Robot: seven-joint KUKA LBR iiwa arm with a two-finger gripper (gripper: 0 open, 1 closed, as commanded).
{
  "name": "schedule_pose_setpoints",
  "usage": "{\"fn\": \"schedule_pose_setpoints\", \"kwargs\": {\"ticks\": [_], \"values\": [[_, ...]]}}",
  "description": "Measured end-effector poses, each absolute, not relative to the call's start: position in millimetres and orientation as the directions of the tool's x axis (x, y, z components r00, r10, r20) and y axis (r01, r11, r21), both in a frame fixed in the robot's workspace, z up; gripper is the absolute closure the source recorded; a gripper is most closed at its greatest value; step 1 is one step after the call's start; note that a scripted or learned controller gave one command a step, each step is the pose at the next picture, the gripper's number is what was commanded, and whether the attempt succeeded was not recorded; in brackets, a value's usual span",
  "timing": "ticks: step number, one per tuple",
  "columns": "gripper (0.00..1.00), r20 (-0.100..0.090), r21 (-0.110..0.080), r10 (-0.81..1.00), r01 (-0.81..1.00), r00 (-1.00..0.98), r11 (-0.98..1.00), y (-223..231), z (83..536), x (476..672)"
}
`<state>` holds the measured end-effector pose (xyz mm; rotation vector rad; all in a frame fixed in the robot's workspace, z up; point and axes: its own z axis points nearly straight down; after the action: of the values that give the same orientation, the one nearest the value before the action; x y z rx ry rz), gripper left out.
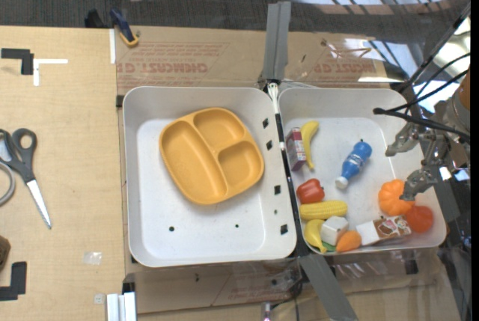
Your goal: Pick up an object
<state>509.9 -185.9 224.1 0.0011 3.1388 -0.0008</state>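
The right bin [329,106] holds several toy foods: a banana [309,143], a blue bottle [354,161], a red pepper [309,190], a corn cob [323,209], an orange pumpkin [389,197], a red tomato [420,218] and a small carton [385,228]. My gripper [401,170] hangs over the bin's right side, fingers spread open with nothing between them. One fingertip [392,149] points toward the bottle. The other sits just above the pumpkin's right edge.
A yellow divided plate [212,153] lies in the left bin [142,237]. Scissors [27,170] rest on the wooden bench at the far left. A dark red packet [295,147] sits beside the banana, and a carrot [348,240] lies near the front wall.
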Motion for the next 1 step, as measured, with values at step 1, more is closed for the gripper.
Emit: {"fn": "schedule_pose_setpoints", "kwargs": {"ticks": [1], "values": [[0.00, -0.003, 0.000, 0.036, 0.036, -0.999, 0.999, -125.9, 95.6, 581.1]]}}
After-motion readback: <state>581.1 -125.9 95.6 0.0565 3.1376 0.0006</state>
